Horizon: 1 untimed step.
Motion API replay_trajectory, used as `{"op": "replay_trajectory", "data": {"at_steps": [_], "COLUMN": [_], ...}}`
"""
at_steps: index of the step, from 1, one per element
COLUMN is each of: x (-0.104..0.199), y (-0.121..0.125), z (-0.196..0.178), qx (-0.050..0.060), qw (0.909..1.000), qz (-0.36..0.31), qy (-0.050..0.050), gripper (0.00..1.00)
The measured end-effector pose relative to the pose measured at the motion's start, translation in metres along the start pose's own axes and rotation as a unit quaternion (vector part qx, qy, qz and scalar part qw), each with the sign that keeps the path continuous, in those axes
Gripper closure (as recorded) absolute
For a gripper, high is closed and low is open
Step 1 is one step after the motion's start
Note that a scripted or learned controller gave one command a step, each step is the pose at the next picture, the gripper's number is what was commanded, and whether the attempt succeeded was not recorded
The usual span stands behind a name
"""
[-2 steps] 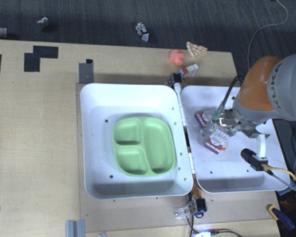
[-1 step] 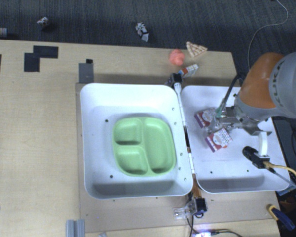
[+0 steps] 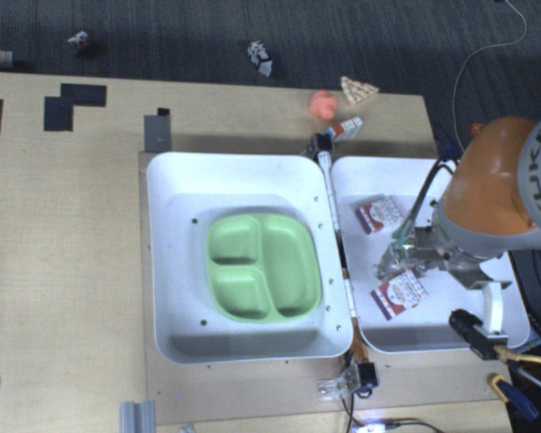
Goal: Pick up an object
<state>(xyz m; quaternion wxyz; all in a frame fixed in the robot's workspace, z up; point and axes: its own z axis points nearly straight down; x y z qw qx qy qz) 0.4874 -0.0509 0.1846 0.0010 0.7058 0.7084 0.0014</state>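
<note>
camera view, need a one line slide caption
Arm's gripper hovers over two packets in right bin; green tray in left bin.

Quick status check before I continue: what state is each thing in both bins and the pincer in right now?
Green divided plate: upright in the left bin, compartments bare.
Upper red-and-white packet: lying flat in the right bin, untouched.
Lower red-and-white packet: lying flat, right beside the pincer.
Pincer: low over the right bin, opening unclear.

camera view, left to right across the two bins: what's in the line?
Left bin → green divided tray → right bin → red-and-white packet → hand of the arm, low over that packet → orange band. A second red-and-white packet lies farther back in the right bin.
</note>
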Motion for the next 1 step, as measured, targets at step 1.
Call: {"op": "replay_trajectory", "data": {"at_steps": [1], "x": [0.0612], "y": [0.0003], "z": [0.0001], "qx": [0.0], "qw": [1.0], "qz": [0.0], "qy": [0.0], "gripper": [1.0]}}
